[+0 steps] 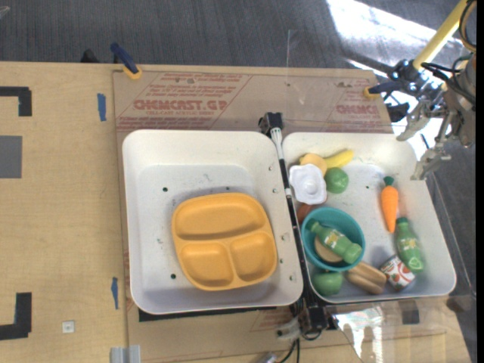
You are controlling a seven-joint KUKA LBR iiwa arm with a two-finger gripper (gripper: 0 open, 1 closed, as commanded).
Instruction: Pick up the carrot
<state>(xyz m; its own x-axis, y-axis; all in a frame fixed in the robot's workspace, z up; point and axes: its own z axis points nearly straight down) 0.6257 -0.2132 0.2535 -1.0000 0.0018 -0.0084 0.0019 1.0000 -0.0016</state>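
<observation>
The carrot (389, 206), orange with a green top, lies lengthwise in the right bin (435, 225) near its right wall, top end pointing away from me. My gripper (408, 156) hangs over the bin's far right corner, above and slightly right of the carrot's top, apart from it. Its fingers are open with nothing between them.
Just below the carrot lies a green bottle (408, 244), then a small can (398, 272). A teal bowl (333, 237) holds another green bottle. A white cup (308, 184), green apple (336, 180) and yellow fruit (336, 159) sit left. The left bin (144, 203) holds a yellow divided plate (223, 240).
</observation>
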